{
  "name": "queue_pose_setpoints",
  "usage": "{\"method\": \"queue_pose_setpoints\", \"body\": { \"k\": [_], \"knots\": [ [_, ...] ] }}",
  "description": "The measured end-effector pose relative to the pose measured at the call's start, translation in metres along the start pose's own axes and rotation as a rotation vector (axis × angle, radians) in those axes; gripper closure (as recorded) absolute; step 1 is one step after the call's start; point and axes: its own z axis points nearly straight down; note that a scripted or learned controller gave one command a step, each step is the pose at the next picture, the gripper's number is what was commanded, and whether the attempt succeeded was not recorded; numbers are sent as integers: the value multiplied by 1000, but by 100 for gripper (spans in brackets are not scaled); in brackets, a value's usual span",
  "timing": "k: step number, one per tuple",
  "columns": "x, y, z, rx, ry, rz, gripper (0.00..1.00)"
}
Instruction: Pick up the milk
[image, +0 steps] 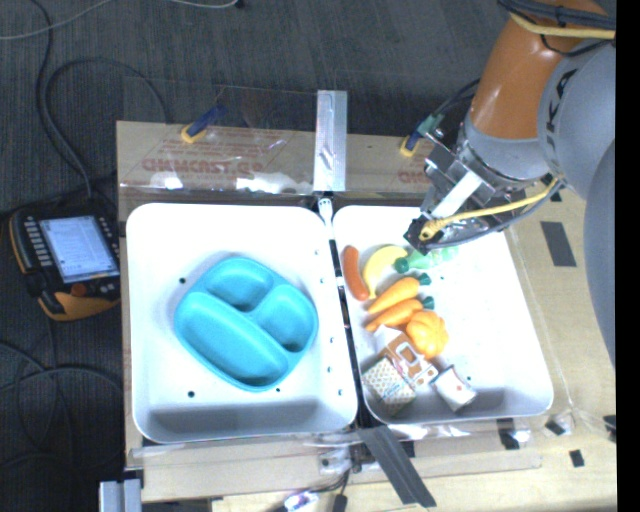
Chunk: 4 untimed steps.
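The milk (455, 388) is a small white carton with a touch of red on it. It lies tipped on its side on the floor of the right bin (520, 330), near that bin's front wall and toward the middle of its width. It sits just right of a brown-and-white patterned box (412, 362), touching it or nearly so. An orange fruit (427, 331) lies just behind it. Its printing is too small to read. Nothing grips it.
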Motion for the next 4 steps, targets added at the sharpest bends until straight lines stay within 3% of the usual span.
{"method": "queue_pose_setpoints", "body": {
  "k": [1, 2, 3, 4],
  "knots": [
    [-64, 19, 83, 2, 6, 169, 100],
    [-34, -46, 24, 3, 8, 480, 100],
    [14, -149, 16, 1, 8, 465, 100],
    [38, -178, 177, 2, 4, 505, 100]
  ]
}}
